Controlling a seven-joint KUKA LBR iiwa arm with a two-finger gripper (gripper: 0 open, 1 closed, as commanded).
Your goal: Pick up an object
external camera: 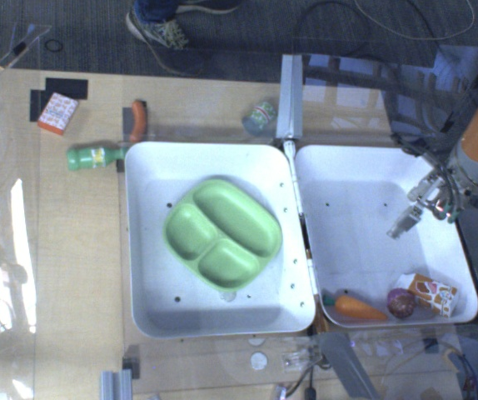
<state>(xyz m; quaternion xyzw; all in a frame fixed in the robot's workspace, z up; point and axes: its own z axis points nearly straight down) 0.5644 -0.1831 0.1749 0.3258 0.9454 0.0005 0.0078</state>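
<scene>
Camera view: the end effector (418, 207) hangs over the right-hand bin (347, 182), at the right middle of the frame, above bare white floor. Its fingers look spread and nothing lies between them, so it is released and carrying nothing. The likely targets sit along that bin's lower edge, in the lower right of the frame: an orange carrot (357, 308), a dark purple round thing (401, 303) just beside it, and a small printed carton (433, 294) next to that, tucked into the corner. Their huddle against the bin wall probably makes a clean grasp awkward, since a finger has little room on the wall side. The left-hand bin (147, 223) holds a green divided tray (222, 232). On the bench (22, 223), upper left, lie a green bottle (93, 156), a small box (57, 112) and an orange-handled tool (138, 120), all well apart from the arm.
</scene>
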